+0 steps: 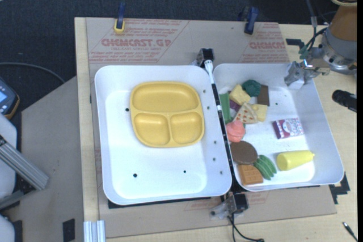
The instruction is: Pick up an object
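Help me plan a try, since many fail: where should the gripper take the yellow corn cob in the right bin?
Grip the yellow corn cob across its middle, coming straight down. It lies flat and long, roughly left to right, with bare bin floor above it; the green piece crowds its left end.

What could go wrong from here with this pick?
1. The toys lie packed against the right bin's left wall, so fingers may find no gap or catch two at once.
2. The pincer sits over the bin's far right rim, a long way from that cluster; it may clip the rim when descending.
3. The yellow toy looks rounded and might roll.
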Robot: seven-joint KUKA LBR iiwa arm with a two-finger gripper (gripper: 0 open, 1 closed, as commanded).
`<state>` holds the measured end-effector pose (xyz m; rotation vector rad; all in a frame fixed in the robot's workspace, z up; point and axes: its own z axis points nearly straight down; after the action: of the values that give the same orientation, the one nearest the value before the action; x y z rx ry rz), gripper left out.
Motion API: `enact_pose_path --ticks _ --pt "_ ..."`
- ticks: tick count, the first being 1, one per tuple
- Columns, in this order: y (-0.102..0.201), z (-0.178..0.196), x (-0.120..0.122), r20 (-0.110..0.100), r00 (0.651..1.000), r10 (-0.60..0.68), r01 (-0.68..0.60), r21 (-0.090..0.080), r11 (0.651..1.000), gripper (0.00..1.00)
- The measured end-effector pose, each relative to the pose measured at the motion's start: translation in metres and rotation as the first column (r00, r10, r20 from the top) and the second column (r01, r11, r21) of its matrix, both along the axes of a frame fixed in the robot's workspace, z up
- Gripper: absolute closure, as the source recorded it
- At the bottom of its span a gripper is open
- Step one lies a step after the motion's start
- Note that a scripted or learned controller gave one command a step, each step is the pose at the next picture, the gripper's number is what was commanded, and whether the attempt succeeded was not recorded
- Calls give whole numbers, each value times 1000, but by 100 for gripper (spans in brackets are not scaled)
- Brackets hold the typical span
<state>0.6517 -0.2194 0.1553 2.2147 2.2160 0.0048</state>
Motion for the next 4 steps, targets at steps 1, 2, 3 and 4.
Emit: enact_pose_path --ticks 1,2,3,4 --pt "-2 66 3 2 1000 0 0 -1 1000 100" --pt "-2 71 4 -3 1000 1 -1 1 1000 100" --pt "33 68 -19 -11 1000 2 -2 6 1000 100" --pt "77 79 -48 -12 1000 2 -2 6 1000 100"
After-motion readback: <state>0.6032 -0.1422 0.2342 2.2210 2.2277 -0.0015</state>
